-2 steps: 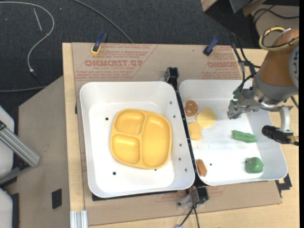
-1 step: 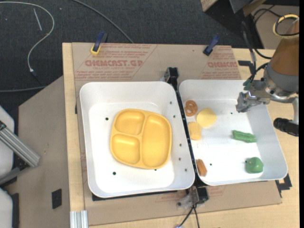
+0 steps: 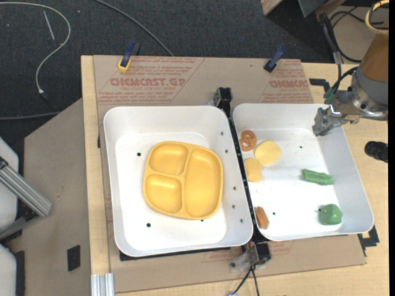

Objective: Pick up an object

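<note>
Two white bins (image 3: 117,165) (side by side), one yellow tray (image 3: 183,179), six toy foods (image 3: 268,152).

Red lettering "CHEMCAST GP" printed on brown protective sheet (image 3: 154,79) covering bench, repeated partly at right.

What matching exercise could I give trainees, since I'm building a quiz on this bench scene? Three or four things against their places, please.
Things:
1. yellow plastic divided plate
2. brown ring-shaped pretzel toy
3. green rounded pepper toy
4. grey metal tool

Places:
A. near right corner of the right bin
B. middle of the left bin
C. above the far right edge of the right bin
D. far left part of the right bin, near the divider

Pairs: 1-B, 2-D, 3-A, 4-C
</note>
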Tool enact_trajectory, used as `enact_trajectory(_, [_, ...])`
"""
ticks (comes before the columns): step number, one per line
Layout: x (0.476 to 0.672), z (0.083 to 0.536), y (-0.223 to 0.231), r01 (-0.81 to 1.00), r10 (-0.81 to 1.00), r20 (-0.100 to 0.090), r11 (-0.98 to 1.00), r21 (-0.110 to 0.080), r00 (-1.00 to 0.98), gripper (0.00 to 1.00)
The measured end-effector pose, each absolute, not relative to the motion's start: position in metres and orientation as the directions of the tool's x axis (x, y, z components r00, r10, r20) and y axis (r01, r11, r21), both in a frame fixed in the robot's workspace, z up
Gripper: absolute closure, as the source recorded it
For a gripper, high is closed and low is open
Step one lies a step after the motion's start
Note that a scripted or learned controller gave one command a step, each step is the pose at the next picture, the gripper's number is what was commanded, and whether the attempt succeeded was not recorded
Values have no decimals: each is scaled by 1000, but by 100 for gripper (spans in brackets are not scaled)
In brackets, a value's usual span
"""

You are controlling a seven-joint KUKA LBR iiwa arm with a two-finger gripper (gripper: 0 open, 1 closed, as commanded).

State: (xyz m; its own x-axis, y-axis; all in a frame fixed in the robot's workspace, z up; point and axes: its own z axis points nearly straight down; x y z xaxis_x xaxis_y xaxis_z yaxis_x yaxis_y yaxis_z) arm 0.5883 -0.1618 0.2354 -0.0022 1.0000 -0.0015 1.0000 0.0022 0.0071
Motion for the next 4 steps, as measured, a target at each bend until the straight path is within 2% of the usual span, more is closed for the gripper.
enact_trajectory(1, [571, 227, -114, 1000, 1000, 3, 5, -3, -5, 100])
enact_trajectory(2, [559, 237, -59, 1000, 1000, 4, 7, -2, -7, 100])
enact_trajectory(3, [556, 232, -12, 1000, 1000, 4, 6, -3, -6, 100])
enact_trajectory(4, [545, 220, 43, 1000, 1000, 4, 7, -5, -7, 100])
